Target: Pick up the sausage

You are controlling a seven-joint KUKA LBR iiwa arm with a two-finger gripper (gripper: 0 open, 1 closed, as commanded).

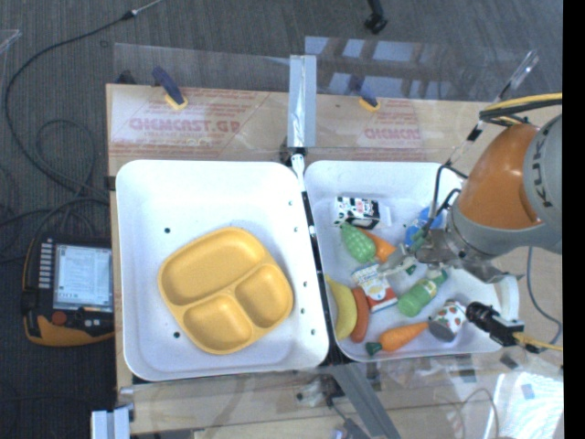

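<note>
Right bin: sausage left of fingers.

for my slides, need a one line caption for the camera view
KUKA arm's gripper hovers over toy food in the right bin, sausage beside the banana; yellow divided tray in the left bin.

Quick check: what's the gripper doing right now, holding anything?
Gripper: low over the right bin among the toy food; open or closed cannot be told.
</note>
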